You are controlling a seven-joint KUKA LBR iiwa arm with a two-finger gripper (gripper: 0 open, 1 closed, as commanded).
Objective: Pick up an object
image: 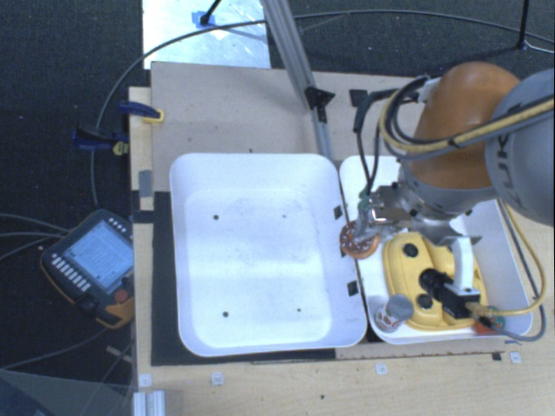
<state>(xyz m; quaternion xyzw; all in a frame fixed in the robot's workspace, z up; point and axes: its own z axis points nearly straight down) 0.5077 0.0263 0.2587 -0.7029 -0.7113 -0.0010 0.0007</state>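
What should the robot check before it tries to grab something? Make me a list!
1. Is there something to grab? Ok: a yellow toy, a brown round thing and a small grey-topped thing lie in the right bin.
2. Is the claw over that bin? Ok: it sits near the bin's left wall, by the brown round thing.
3. Is the claw open? Cannot tell.
4. Is the claw holding anything already? Cannot tell.
5. Is the claw far enough from the bin wall? Cannot tell: it looks very close.
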